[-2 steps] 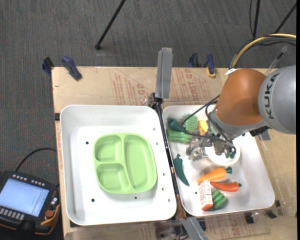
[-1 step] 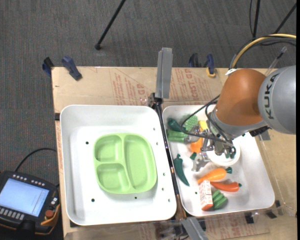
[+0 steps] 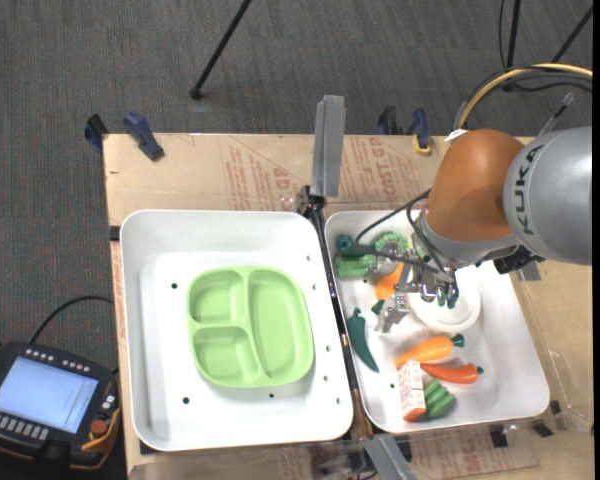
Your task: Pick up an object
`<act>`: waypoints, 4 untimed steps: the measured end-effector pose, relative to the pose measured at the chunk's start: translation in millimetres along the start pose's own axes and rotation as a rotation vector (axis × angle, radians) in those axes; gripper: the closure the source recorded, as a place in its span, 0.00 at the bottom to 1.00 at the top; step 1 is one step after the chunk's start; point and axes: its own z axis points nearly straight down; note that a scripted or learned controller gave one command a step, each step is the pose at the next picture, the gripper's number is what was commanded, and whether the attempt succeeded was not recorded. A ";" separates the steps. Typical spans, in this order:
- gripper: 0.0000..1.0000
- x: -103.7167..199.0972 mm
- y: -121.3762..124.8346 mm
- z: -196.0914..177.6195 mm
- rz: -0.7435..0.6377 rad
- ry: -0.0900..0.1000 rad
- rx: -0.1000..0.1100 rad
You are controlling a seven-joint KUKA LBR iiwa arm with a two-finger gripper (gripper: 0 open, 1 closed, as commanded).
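While the gripper point(image 3: 412, 301) hangs low over the right bin point(image 3: 525, 368), centre-right of frame, its fingers look slightly parted with nothing visibly between them, though the wrist hides much of it, so that is a guess. Candidate objects crowd this bin: a white round dish point(image 3: 456, 310) just right of the fingertips, an orange piece point(image 3: 386, 282) partly under the gripper, a dark green pepper point(image 3: 361, 339) at lower left, green items point(image 3: 355, 260) at upper left, an orange carrot point(image 3: 428, 349), a red-orange pepper point(image 3: 452, 373) and a small carton point(image 3: 411, 384) toward the bottom. The left bin point(image 3: 140, 368) holds a green divided tray point(image 3: 250, 328). To do this well, pick one target, probably the orange piece nearest the tips, centre the fingers across its narrow side, descend straight, and avoid the dish rim. Clutter risks a double grab or a nudge.
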 end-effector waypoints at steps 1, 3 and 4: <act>1.00 -1.1 0.8 -10.4 -0.003 -0.004 0.000; 0.00 -7.6 12.3 -0.8 0.136 -0.004 0.000; 0.00 66.0 -131.4 -1.0 0.346 0.002 0.002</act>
